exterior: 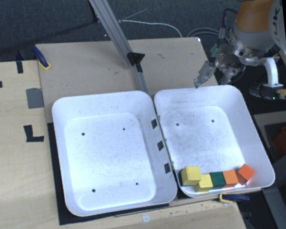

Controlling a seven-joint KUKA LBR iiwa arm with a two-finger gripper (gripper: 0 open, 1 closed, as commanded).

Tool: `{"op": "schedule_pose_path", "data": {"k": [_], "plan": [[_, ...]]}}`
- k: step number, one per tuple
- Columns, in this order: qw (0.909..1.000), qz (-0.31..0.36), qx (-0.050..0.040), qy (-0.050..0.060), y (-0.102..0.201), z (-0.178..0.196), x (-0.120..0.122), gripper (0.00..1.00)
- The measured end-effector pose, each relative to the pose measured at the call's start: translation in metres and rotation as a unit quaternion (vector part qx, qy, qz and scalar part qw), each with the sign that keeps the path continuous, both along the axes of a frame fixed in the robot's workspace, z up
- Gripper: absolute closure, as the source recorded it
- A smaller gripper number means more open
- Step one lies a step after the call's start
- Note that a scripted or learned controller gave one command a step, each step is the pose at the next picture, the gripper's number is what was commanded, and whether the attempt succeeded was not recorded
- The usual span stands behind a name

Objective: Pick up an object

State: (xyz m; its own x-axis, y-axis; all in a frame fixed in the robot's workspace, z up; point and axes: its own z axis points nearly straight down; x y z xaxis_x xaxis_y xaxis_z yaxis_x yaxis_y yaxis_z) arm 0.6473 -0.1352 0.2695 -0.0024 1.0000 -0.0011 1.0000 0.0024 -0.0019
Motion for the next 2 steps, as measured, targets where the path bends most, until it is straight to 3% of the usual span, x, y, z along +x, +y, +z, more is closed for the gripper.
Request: {"op": "schedule_pose_path", "data": {"k": [1, 2], "plan": [[1.0000, 0.002, 0.0020, 0.004, 0.063, -0.083, -0.001, 0.00], [1.0000, 0.001, 0.0013, 0.002, 0.109, -0.078, -0.061, 0.00]]}}
